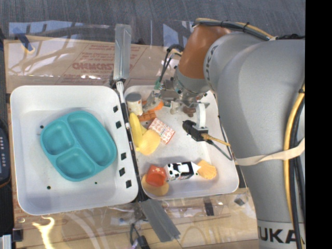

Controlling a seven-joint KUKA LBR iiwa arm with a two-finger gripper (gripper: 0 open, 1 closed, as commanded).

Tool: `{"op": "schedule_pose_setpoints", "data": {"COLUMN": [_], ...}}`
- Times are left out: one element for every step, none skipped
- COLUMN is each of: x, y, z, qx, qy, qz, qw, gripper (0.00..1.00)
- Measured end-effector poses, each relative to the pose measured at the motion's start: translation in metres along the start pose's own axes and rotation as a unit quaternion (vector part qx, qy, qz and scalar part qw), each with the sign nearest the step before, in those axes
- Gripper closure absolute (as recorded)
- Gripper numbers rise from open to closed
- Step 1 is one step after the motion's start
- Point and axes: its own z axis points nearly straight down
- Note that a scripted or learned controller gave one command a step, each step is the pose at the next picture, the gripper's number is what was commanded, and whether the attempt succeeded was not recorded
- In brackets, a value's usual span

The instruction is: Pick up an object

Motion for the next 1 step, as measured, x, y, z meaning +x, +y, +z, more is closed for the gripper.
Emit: {"op": "schedule_pose_setpoints", "data": {"x": [-0.0085], "y": [0.0015], "z": [0.0171], "qx": [-0.005], "qy": [-0.002], "qz": [-0.040], "qw": [0.9992], "gripper": [0.00]}}
